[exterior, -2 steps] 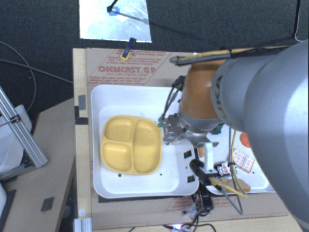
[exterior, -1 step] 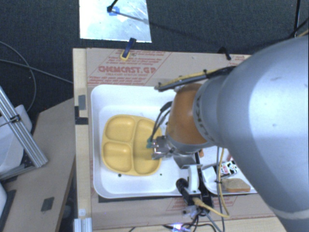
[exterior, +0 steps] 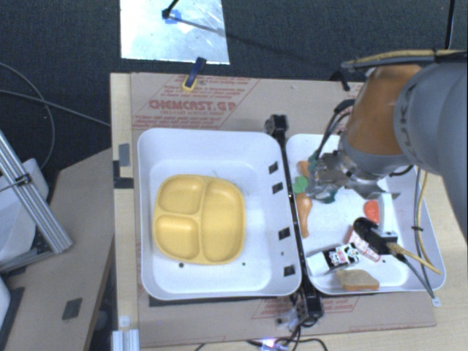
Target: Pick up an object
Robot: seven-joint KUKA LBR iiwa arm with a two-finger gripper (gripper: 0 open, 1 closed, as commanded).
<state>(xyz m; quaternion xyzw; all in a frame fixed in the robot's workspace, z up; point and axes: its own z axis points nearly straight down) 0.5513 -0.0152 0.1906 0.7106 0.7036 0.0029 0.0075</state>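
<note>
My gripper [exterior: 322, 186] is down in the right bin [exterior: 424, 251], near its left wall. An orange carrot-shaped piece [exterior: 303, 215] lies just below and left of it, along the divider. A small green thing [exterior: 300, 186] shows right beside the gripper's left side, and a bit of orange [exterior: 302, 168] just above it. A red piece [exterior: 373, 210] lies to the gripper's right. Near the bin's front are a small black-and-white box [exterior: 341, 257] and a tan bread slice [exterior: 358, 280]. Nothing is seen held.
The left bin [exterior: 168, 148] holds a yellow divided plate [exterior: 199, 219]. The grey arm with its orange band [exterior: 380, 115] covers the back of the right bin. Black clips [exterior: 278, 189] line the wall between the bins.
</note>
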